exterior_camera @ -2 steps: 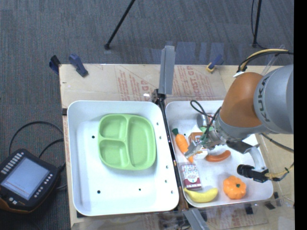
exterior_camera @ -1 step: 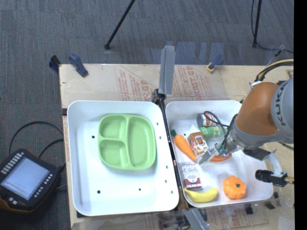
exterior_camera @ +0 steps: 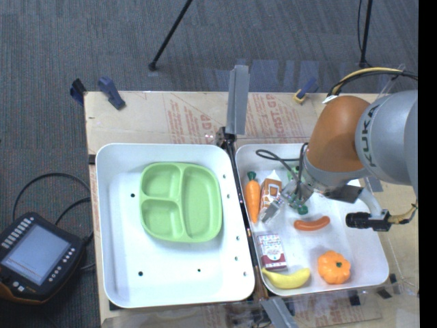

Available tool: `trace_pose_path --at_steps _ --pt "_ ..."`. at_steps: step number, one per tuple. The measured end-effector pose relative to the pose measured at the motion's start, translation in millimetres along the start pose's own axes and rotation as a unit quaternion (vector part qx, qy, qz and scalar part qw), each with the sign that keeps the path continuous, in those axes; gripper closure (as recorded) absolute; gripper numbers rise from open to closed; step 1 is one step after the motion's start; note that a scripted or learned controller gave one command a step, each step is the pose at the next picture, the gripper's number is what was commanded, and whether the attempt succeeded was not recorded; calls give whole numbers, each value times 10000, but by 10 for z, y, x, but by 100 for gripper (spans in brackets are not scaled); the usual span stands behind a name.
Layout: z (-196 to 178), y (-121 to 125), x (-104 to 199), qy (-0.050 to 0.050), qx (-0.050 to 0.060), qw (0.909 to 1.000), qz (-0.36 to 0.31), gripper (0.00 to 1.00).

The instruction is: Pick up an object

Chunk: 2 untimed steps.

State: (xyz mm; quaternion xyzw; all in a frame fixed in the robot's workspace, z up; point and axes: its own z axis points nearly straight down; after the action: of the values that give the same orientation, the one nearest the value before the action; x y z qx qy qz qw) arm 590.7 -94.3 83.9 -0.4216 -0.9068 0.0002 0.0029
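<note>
The gripper (exterior_camera: 275,206) is low in the right bin (exterior_camera: 379,260), right over a small packet (exterior_camera: 271,191) next to the carrot (exterior_camera: 252,197). I cannot tell how its jaws stand. The carrot lies just left of the gripper, with its long side running up and down the bin beside the packet.

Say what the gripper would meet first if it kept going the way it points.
Probably the carrot: the gripper points down-left over an orange packet towards it. Height above the bin is unclear.
</note>
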Motion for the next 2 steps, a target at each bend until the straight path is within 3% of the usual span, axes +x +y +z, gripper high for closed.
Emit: trace_pose_path --at_steps 1,2 --pt "-57 -35 -8 42 35 10000 46 100" --pt "-1453 430 21 -15 -4 9996 292 100"
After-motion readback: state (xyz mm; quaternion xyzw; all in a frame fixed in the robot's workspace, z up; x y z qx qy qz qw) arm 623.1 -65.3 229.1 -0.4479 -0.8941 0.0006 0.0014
